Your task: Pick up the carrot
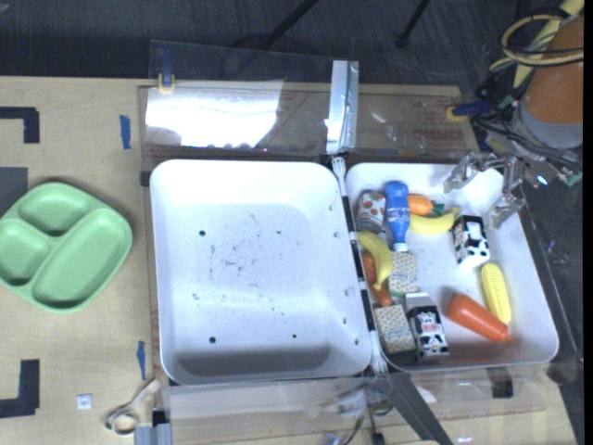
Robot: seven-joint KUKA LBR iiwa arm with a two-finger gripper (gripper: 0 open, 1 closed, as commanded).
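The metal two-finger gripper [482, 185] is seen at the far right corner of the right-hand shallow white plastic bin [542, 276], hanging from the grey arm with its orange band [556, 91]. Whether anything lies between its tips cannot be made out, and their spread cannot be told from this slanted view (the tips blur against the white bin wall). Nothing is judged to be held.

The task's thing, a stubby orange plastic carrot [478, 317], lies well toward the near side of the bin from the gripper, close to the bin's near rim and almost straight below the gripper in the picture. Its long axis runs aslant, the thick end toward the bin's middle and the tapered end toward the near right corner. Just beside it, on the gripper's side, a yellow plastic corn cob [497, 291] is set, nearly touching the carrot's upper flank; a small black-and-white carton [471, 239] stands between the cob and the gripper.

The coming move is judged to turn on this: a traverse toward the near rim past carton and cob is called for, and the fingers should be closed across the carrot's slanted axis, not along it.
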